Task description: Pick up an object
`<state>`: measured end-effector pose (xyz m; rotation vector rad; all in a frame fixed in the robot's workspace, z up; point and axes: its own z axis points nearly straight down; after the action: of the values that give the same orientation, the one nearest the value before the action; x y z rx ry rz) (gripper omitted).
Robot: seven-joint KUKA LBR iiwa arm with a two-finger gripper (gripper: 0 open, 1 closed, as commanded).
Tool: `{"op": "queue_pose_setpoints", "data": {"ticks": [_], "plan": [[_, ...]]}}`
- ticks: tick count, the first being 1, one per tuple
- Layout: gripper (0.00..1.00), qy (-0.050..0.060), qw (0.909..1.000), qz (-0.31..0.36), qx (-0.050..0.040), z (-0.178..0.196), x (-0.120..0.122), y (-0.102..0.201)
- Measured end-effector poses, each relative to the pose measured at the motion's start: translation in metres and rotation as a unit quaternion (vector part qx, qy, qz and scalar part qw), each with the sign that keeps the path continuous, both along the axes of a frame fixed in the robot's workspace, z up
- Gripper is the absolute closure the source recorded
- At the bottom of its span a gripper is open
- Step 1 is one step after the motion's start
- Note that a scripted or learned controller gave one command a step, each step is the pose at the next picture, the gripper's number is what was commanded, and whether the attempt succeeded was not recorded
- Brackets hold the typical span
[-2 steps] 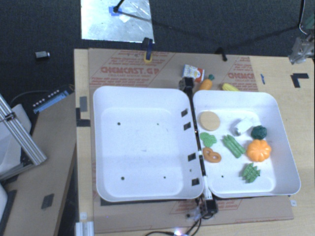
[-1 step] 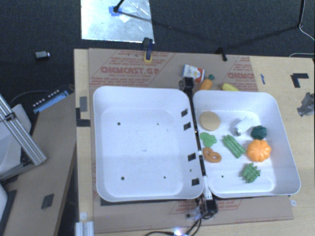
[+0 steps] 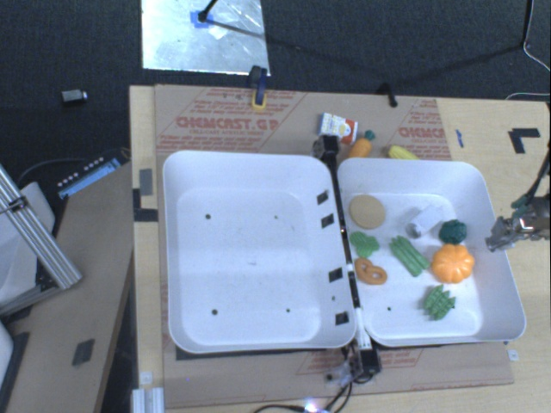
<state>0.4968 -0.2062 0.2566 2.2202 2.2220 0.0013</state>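
While the gripper hangs at the right bin's right rim, jaws' state cannot tell, the orange pumpkin sits near it, inside that bin.

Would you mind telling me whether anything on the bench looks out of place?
Yes: a carrot, a yellow piece and a small carton lie on the cardboard behind the right bin, outside both bins.

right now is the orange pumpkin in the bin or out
In. The orange pumpkin sits on the floor of the right bin, beside the dark green piece.
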Motion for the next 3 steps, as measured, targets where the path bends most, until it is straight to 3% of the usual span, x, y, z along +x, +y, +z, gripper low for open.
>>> {"op": "queue_pose_setpoints", "data": {"ticks": [1,2,3], "plan": [[1.00,0.002,1.0000,0.000,0.0008,-0.142,-0.011,0.000],[1.00,-0.006,1.0000,0.005,-0.0014,-0.074,0.083,0.050],[1.00,-0.002,1.0000,0.002,-0.0009,-0.023,0.113,0.023]]}}
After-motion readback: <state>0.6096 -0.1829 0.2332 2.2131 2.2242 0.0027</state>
